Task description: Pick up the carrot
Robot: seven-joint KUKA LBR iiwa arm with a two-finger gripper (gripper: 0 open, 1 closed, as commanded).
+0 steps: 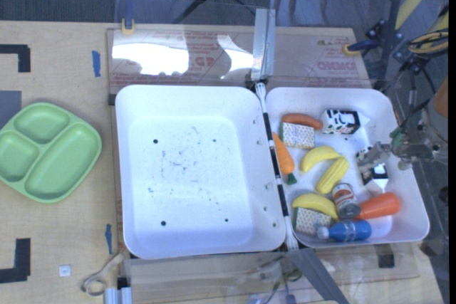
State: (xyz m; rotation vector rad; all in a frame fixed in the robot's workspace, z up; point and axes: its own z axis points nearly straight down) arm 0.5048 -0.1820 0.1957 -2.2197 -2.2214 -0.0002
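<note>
Carrot: the carrot lay in the right bin, in the middle right of the frame. It was flat against the bin's left wall, with its green end toward the bottom of the frame.

Neighbours: a yellow banana was just beside the carrot on its right, and a small printed packet was near its upper end. A longer orange piece lay above the packet and could be mistaken for the carrot.

Gripper: the gripper hung at the right side of the same bin, well apart from the carrot, with the bananas between them. I could not tell if it was open or closed. I saw nothing in its hold.

Left bin: the left bin had only some blue pen marks on its floor.

Step in hand: in my judgement this was the approach. The grasp was not yet made.

Next move: I think the gripper needed to travel left across the bin and turn to lie across the carrot's length. Then it needed to come down close to the wall without touching the wall or pushing the banana.
</note>
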